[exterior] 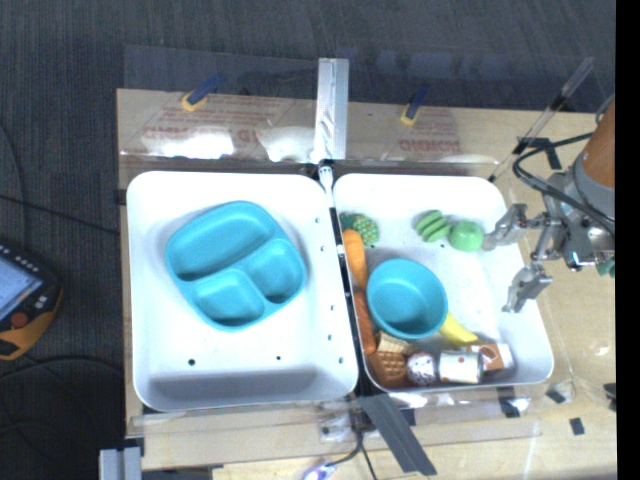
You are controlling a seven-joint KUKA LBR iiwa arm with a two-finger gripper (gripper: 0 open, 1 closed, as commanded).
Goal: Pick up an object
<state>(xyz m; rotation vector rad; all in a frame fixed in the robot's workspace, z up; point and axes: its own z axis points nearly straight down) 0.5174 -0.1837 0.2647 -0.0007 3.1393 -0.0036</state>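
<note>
The gripper [514, 260] hung over the right edge of the right bin [470, 186], its two fingers [524, 288] spread apart with nothing between them. Just to the left of the jaws, close to the upper finger, lay a green toy [465, 235], and beside that a darker green ridged piece [431, 225]. Further left and a little lower sat a blue bowl [405, 298], with a yellow banana [458, 329] poking out from under its near rim, below and left of the lower finger. Along the bin's near wall, well below the jaws, lay a small box [462, 366], a die [422, 370] and a waffle [392, 365]. An orange carrot [354, 256] ran along the bin's left wall, with a speckled green piece [361, 229] at its far end. Well apart from the jaws, in the left bin [150, 268], rested a blue divided plate [236, 263].
</note>
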